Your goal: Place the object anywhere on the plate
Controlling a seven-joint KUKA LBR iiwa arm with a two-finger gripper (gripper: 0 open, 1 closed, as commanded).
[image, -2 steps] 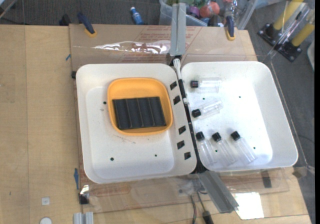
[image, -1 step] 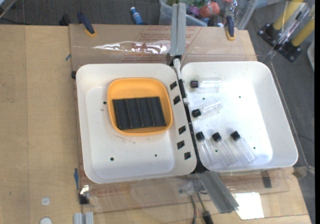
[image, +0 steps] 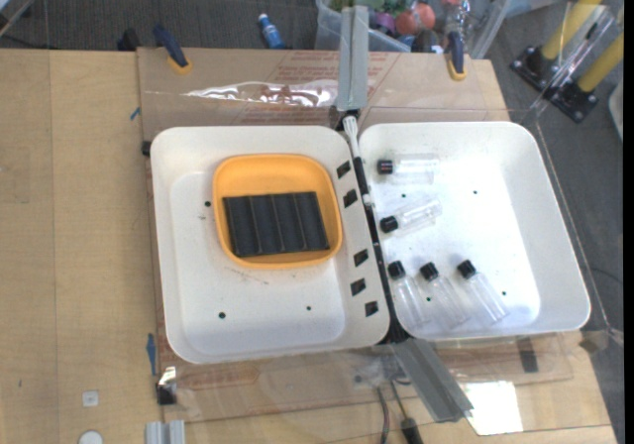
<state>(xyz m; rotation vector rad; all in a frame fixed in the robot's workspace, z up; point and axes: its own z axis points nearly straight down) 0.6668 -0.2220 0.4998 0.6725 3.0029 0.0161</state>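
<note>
Near the right bin's (image: 555, 234) front edge lie three black-capped clear vials (image: 437, 291), with a fourth vial (image: 411, 217) and a fifth vial (image: 408, 166) farther back, all apart from the left bin's (image: 258, 338) orange plate (image: 277, 167), which carries a black ribbed slab (image: 275, 224).

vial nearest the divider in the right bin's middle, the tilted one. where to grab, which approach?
Grip the clear vial across its transparent body, midway along, not at the black cap. It lies flat, pointing up-right, so come straight down with the end effector closing across its narrow width. It sits apart from the other vials, so there looks to be room on both sides.
</note>
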